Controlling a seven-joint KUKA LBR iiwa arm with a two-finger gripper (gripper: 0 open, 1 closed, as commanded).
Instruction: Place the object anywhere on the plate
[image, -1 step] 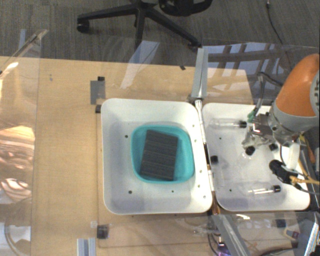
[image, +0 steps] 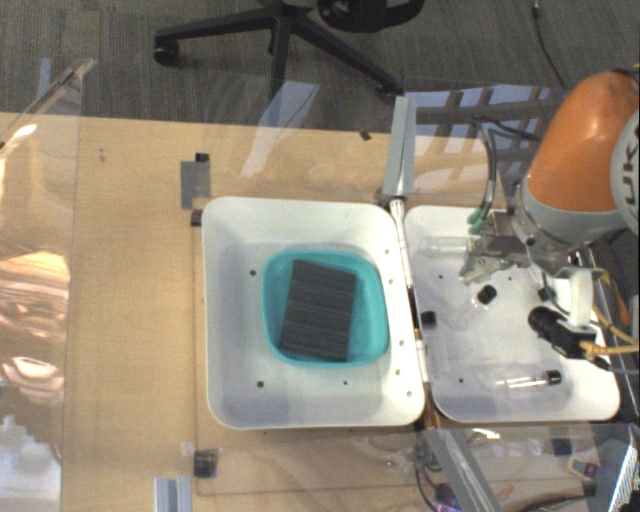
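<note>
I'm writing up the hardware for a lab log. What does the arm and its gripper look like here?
The arm shows a rounded, glossy orange shell over a grey band, with part of a dark letter mark at its edge. Below it hangs a metal gripper assembly with pale and black parts. A green cable and thin dark wires run down beside it.

Looked like a robotics lab / research office imo. Grey office carpet (image: 120, 40) up top w/ the black star base of a rolling chair (image: 290, 35) parked on it. Bench (image: 110, 300) was light wood w/ clear plexi sheets around it, metal framing (image: 400, 140) and loose cables (image: 490, 170) just behind the KUKA arm (image: 585, 150). Two white bins (image: 225, 330) bolted side by side, to the left of and under the wrist. Def not a home setup.
</note>
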